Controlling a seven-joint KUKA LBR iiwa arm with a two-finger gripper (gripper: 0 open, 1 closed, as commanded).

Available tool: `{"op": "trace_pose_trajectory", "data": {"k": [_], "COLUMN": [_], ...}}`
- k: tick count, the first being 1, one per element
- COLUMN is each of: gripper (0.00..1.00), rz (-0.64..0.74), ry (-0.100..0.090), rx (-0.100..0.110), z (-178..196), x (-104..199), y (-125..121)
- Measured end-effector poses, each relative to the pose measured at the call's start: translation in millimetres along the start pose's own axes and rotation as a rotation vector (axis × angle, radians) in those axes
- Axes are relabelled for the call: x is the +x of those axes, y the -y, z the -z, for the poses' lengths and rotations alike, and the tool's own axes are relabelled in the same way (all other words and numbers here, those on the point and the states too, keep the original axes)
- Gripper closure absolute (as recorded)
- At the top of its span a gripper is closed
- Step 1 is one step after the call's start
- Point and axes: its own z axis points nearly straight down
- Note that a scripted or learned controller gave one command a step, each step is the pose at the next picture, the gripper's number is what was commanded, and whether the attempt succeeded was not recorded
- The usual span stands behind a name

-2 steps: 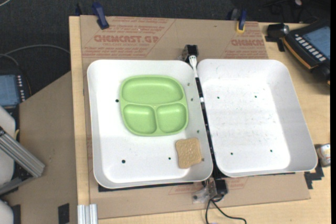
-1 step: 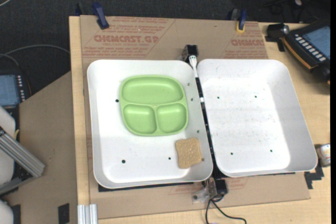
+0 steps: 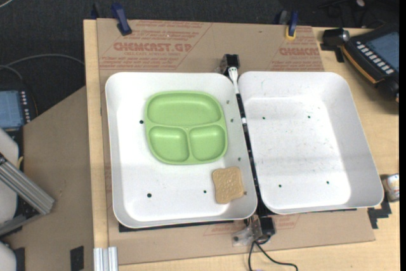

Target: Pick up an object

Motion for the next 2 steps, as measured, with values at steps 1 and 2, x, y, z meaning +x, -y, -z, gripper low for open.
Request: {"op": "trace_pose_trajectory", "data": {"k": [1,2], "gripper": [1.0,1.0], "rz": [-0.003,-0.006], "ry": [0.001,0.012], "rx": [-0.001,-0.021], "z": [-97.3,-26.8], "x": [19.6,-40.4], "y": [-0.9,-38.3]}}
